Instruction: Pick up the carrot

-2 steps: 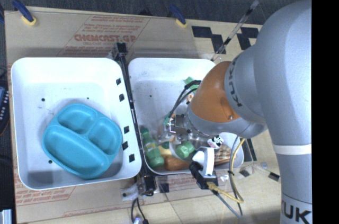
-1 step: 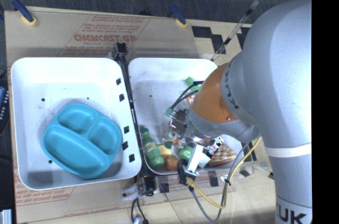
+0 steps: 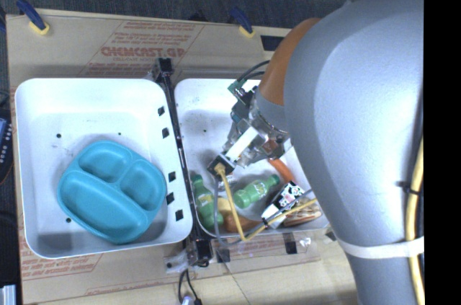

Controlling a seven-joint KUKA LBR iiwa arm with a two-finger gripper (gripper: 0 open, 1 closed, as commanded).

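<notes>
Probably light, stiff, slick carrot (image 3: 285,171) at gripper's (image 3: 248,143) 4 o'clock. Best pinched mid-length. Can't tell gripper state.

Right bin (image 3: 196,103): right half hidden beneath the arm (image 3: 360,123), which itself runs off the frame's lower edge. Carrot (image 3: 284,169), right of centre: only a short orange strip shows at the arm's margin. Black-and-white item (image 3: 289,196) below it: too small to identify. Heaped objects (image 3: 238,208) in the bin's lower corner overlap. Dark object (image 3: 3,141) at the left edge: cut off by the frame.
</notes>
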